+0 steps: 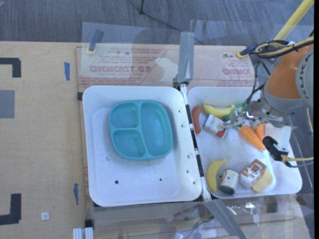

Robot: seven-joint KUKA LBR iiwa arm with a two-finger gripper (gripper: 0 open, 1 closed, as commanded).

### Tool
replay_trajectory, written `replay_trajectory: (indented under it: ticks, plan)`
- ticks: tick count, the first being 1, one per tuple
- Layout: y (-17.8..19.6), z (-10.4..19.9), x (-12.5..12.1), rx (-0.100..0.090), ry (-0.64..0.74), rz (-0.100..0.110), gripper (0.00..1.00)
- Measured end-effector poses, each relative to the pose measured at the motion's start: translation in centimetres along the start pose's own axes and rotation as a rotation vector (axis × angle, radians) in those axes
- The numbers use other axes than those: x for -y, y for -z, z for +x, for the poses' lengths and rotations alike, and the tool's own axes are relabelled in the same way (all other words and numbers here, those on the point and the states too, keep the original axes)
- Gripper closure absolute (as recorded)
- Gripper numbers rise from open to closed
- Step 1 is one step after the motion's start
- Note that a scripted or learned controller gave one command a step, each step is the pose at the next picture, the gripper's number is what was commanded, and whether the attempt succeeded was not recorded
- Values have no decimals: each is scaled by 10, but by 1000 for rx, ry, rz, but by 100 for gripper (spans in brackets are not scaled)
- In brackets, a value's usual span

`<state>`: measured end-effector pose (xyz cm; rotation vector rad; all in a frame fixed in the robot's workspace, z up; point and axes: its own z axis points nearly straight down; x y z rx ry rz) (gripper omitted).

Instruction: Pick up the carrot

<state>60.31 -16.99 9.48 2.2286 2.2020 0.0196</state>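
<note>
Carrot lies in the right bin, just below my gripper, whose finger state I cannot tell from here. Looks light, stiff and smooth, likely plastic, so it may slip. I'd grip across its thick middle.

A robotics lab or test cell, not a home. The surface is bare plywood marked with black corner brackets and blue tape. Two white bins sit side by side, fenced by clear plastic sheets printed with red lettering. A grey-and-orange arm trails loose cables. Grey carpet lies beyond, with a cord across it.
</note>
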Motion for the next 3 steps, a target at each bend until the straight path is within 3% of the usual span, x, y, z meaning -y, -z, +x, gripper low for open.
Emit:
replay_trajectory:
  ticks: [1, 2, 3]
  plan:
    - [2, -20, 37, -2, 17, -9, 0]
    - [10, -23, 38, 2, 14, -8, 100]
    - [116, 36, -65, 5, -121, 12, 100]
